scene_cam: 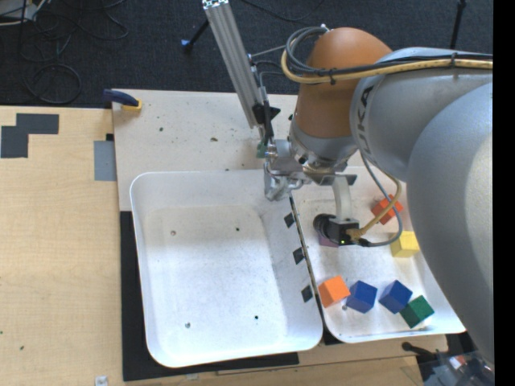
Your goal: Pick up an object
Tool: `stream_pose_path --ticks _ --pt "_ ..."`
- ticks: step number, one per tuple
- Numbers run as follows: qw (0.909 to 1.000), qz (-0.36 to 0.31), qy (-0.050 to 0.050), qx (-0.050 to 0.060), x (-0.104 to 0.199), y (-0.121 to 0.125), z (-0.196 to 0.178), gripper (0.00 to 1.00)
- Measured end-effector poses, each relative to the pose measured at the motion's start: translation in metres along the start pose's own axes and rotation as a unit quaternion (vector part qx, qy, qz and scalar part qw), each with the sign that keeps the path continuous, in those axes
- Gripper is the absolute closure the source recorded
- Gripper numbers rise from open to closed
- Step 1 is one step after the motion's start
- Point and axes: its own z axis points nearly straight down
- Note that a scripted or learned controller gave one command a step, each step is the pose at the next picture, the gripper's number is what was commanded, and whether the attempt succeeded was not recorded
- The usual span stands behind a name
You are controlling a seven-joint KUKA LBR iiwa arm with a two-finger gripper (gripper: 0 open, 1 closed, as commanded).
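Observation:
My gripper (277, 185) hangs below the orange wrist band (342, 87), over the far end of the rim between the two bins. Nothing shows in its grasp. The right bin (378, 332) holds several small blocks. An orange cube (332, 289), two blue cubes (362, 296) (395, 294) and a green cube (418, 310) lie near its front. A yellow cube (405, 244) and an orange piece (386, 209) lie further back, partly under the arm. All of them sit well to the front right of the gripper.
The left bin (161, 328) sits beside the right one, its floor bare white with a few dark specks. A slanted aluminium bar (237, 59) rises behind the gripper. A dark part with a cable (334, 230) hangs under the wrist. The grey arm (451, 151) covers the right bin's far side.

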Motion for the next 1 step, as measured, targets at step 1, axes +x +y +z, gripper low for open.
stream_pose_path --ticks 1 --pt "1.0 -0.001 0.0 0.001 0.0001 -0.0012 -0.0004 0.0"
